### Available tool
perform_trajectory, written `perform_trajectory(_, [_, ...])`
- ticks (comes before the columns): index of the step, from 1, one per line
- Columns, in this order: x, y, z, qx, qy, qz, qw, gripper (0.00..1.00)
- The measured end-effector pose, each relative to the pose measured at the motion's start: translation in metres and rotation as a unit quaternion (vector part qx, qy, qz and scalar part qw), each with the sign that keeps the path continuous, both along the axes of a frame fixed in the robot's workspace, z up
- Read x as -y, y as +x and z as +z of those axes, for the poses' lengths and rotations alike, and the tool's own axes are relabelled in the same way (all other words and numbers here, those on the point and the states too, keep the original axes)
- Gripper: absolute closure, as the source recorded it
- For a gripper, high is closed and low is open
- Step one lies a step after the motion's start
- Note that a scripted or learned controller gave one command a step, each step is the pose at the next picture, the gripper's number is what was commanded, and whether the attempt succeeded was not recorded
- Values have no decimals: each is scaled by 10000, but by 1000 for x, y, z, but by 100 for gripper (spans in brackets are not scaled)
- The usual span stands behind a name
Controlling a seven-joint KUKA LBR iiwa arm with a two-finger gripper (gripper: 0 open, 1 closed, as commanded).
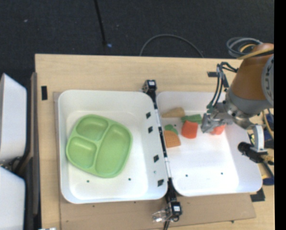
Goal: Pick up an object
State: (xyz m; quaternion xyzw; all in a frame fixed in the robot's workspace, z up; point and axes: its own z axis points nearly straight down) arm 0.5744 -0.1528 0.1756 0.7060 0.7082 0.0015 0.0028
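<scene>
Gripper [211,123] sits low in right bin [229,176] over a red piece [218,129], can't tell its state; risk: tight cluster w/ red block [189,129], so it may nudge neighbours & miss.

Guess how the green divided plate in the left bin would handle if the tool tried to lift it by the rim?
The green divided plate looks like moulded plastic, so probably stiff and light. Its glossy surface suggests it may slip in a pinch grip. It lies flat on the left bin floor with a low rim, so it is unlikely to roll, though lifting one edge would probably tilt it.
</scene>
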Motion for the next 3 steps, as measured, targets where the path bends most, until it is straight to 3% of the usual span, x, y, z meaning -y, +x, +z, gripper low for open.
perform_trajectory(2, [4,-7,95,-1,-2,-2,10000,100])
perform_trajectory(3, [-41,4,82,-30,6,11,10000,100])
